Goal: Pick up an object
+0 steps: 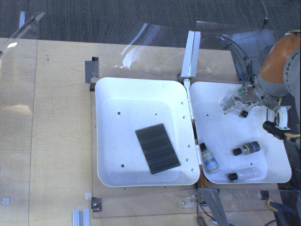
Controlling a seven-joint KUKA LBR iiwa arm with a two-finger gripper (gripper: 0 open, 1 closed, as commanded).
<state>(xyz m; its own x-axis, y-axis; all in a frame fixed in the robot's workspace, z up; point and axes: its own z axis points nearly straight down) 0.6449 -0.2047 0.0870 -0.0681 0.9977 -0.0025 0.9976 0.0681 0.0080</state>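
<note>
My gripper [231,103] hangs over the upper part of the right bin [207,98], pointing left, with the grey arm and its orange band [277,60] behind it at the right edge. Nothing shows in its grasp. Three small bottles lie below it in that bin. A blue-labelled one [209,161] rests against the left wall. A dark one with a black cap [247,148] lies in the middle. A clear one [245,174] lies by the front wall. A dark grey ribbed slab [157,148] lies flat in the left bin [108,126].
A metal divider post [190,55] stands behind the gap between the two bins. A dark bracket [92,69] sits on the wooden bench at the left bin's back corner. Cables [240,60] trail behind the right bin near the arm.
</note>
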